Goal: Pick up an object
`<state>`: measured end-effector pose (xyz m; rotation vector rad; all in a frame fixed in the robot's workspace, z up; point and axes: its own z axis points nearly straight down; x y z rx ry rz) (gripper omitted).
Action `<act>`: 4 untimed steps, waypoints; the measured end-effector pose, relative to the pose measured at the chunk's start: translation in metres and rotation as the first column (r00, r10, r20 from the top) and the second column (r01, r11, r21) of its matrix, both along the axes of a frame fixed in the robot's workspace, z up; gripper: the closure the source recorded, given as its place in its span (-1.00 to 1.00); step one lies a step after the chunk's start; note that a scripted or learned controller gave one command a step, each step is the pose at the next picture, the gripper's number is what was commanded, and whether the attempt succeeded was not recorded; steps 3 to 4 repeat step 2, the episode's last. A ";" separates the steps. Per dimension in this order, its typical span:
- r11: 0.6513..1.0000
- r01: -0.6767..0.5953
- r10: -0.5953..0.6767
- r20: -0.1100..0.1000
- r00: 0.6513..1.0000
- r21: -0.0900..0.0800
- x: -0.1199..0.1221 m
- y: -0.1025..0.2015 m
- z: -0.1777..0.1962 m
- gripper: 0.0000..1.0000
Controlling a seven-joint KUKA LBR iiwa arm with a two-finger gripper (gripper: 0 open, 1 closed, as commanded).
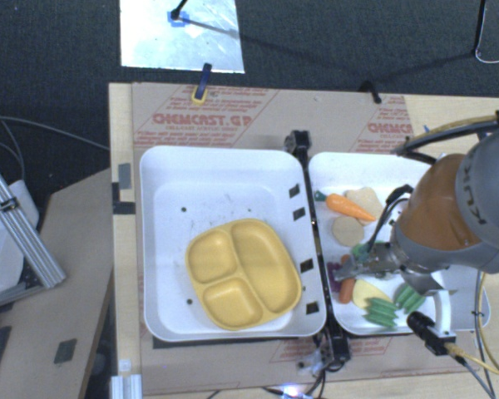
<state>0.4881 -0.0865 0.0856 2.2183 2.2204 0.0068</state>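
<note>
The bench carries two shallow white bins set side by side. The left bin [162, 223] holds a yellow divided plate [244, 271] with three compartments, lying flat toward the bin's near right part. The right bin [349, 166] holds a cluster of small toy foods. An orange carrot [349, 207] with a green tip lies near the bin's left wall, touching a pale beige lumpy piece [365, 199] just behind it. A round cream-coloured disc [347, 230] sits just in front of the carrot. Closer to the near edge lie a small dark red piece [346, 288], a yellow piece [364, 293] and some green pods [382, 312], all bunched together. The arm [457, 214] reaches in from the right and hangs over the right half of this bin, its bulk hiding whatever lies beneath it. The gripper [363, 261] sits low among the foods, between the cream disc and the yellow piece, close beside the dark red piece; whether its tips are apart or together cannot be told, and nothing can be seen held. The black divider [310, 223] between the bins runs just to the left of the cluster. Cables [474, 360] trail off the near right corner.
</note>
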 end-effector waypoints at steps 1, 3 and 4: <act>1.000 0.000 0.000 0.000 1.000 0.000 0.000 0.000 0.000 -1.00; 1.000 0.000 0.000 0.000 1.000 0.000 0.000 0.000 0.000 -1.00; 1.000 0.000 0.000 0.000 1.000 0.000 0.000 0.000 0.000 -1.00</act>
